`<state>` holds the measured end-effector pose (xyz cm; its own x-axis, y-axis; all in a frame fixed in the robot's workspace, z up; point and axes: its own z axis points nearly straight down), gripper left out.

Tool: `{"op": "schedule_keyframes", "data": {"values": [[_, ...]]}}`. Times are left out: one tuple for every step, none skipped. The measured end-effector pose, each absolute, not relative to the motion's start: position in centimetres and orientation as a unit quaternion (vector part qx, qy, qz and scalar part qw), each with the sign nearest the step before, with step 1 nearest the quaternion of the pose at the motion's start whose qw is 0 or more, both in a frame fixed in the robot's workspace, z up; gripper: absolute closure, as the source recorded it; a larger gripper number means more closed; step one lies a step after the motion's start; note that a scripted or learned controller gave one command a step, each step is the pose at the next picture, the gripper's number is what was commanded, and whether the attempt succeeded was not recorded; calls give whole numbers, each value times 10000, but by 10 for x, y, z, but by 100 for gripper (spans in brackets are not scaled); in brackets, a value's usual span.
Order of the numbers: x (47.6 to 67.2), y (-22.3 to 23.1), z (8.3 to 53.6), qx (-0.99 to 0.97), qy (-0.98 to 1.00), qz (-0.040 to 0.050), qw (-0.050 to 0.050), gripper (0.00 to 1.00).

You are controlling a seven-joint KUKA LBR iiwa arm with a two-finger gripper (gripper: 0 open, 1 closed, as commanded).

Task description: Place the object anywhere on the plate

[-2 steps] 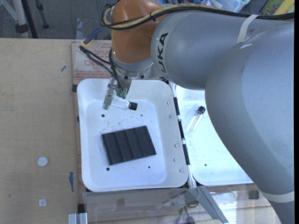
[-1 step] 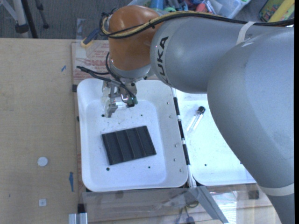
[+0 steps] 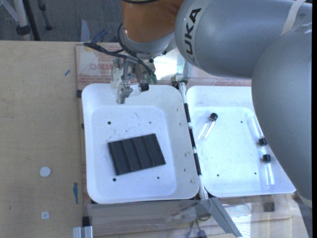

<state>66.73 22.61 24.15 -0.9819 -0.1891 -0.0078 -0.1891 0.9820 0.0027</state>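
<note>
- Gripper [image 3: 128, 89] is hanging over the far rim of the left bin [image 3: 91, 133]. I am not making out how far open it is. Something pale and glassy is showing at its tip, but whether that is a held thing or part of the tool cannot be told.
- Nearest in that bin, the plate [image 3: 136, 154] is lying flat and slightly skewed: dark, ribbed, nothing resting on it.
- In the right bin [image 3: 237, 187], three clear vials with black caps are lying on their sides, well apart from the plate.
- Nearest vial [image 3: 268, 170] is sitting close to the right wall. The second vial [image 3: 257, 130] is lying just beyond it along the same wall.
- Third vial [image 3: 208, 125] is lying further back, tilted, in open floor nearer the divider.
- Handling judgement: these are looking light, stiff, smooth and round, so they are likely rolling or slipping under a poor pinch, and glass would be fragile.
- Best hold is probably across the barrel at mid-length, closing gently. The third vial is offering the most room around it.
- Ribs on the plate may be helping to stop a rolling vial.
- Farthest, the arm [image 3: 233, 29] is crossing over the bench [image 3: 34, 108].
</note>
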Motion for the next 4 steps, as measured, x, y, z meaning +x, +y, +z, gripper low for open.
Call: {"op": "schedule_keyframes", "data": {"values": [[667, 226, 241, -949, 9955, 18, 33, 0], [647, 225, 125, 662, 9978, 13, 12, 0], [649, 226, 137, 674, 9977, 38, 40, 100], [639, 226, 99, -945, 9955, 18, 32, 100]]}}
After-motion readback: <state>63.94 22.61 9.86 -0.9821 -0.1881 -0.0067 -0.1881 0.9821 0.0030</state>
